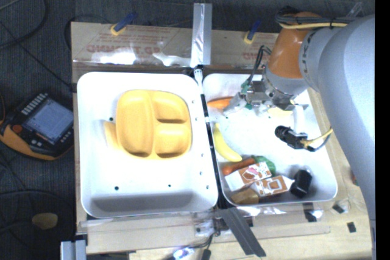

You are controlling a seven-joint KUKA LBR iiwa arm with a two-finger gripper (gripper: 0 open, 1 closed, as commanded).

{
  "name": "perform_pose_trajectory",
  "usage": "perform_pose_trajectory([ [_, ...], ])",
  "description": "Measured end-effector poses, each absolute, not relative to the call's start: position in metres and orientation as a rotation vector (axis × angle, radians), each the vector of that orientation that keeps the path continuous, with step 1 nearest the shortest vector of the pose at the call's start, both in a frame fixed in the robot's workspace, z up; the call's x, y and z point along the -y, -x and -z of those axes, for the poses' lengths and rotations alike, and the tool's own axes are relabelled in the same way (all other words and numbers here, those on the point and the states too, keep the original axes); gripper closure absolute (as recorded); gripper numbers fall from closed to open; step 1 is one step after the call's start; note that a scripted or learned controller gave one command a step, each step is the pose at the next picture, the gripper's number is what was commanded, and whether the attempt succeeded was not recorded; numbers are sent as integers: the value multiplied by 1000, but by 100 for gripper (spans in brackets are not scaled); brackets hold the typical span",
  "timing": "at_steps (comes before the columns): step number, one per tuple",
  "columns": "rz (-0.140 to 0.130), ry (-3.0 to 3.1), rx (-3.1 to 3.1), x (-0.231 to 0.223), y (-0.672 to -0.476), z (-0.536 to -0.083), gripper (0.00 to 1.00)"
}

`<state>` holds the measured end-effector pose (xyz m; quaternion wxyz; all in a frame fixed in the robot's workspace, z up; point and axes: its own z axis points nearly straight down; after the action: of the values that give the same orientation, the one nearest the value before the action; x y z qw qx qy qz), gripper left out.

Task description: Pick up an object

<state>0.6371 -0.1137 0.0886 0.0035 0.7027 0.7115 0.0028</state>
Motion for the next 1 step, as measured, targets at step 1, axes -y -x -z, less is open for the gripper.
perform_pose_trajectory([
  [1, 35, -2240, -2221, 106, -664, -87, 0],
])
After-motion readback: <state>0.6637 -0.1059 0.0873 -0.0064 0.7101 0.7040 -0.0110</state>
